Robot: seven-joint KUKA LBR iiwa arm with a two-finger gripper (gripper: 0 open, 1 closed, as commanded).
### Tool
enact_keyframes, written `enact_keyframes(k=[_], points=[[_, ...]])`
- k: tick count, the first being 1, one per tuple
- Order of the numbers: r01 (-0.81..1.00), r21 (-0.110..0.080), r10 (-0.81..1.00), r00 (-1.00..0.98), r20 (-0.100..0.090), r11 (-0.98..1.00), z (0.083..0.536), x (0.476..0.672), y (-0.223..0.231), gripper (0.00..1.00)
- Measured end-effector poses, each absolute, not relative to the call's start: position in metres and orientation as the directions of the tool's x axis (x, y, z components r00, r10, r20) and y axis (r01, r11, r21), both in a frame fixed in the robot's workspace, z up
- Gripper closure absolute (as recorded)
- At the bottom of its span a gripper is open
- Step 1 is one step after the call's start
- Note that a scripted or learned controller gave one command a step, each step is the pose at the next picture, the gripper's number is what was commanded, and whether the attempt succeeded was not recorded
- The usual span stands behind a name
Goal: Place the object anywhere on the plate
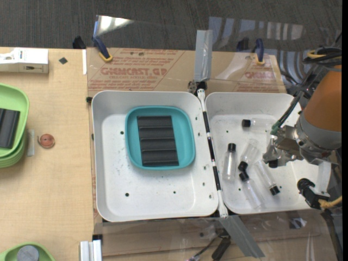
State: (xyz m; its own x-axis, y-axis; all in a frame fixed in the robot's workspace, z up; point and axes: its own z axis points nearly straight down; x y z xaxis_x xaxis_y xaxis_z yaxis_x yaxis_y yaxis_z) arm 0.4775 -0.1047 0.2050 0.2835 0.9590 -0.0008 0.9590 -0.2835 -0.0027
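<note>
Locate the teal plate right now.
The teal plate sits in the left white bin, toward its upper middle, across the divider from the right bin holding the clear vials.

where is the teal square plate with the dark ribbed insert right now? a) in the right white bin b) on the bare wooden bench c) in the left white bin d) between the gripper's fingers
c: the teal square plate with the dark ribbed insert lies flat in the left white bin, while the gripper is over the right white bin among the clear vials with black caps.
</note>
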Motion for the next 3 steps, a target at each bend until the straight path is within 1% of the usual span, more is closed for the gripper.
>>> enact_keyframes(k=[1,2,3], points=[[0.980,-0.003,0.980,0.198,-0.002,-0.198,0.227,0.492,-0.047,1.00],[1.000,-0.004,1.000,0.028,-0.003,-0.028,0.253,0.533,0.019,1.00],[1.000,-0.005,1.000,0.005,-0.003,-0.005,0.190,0.606,0.096,1.00]])
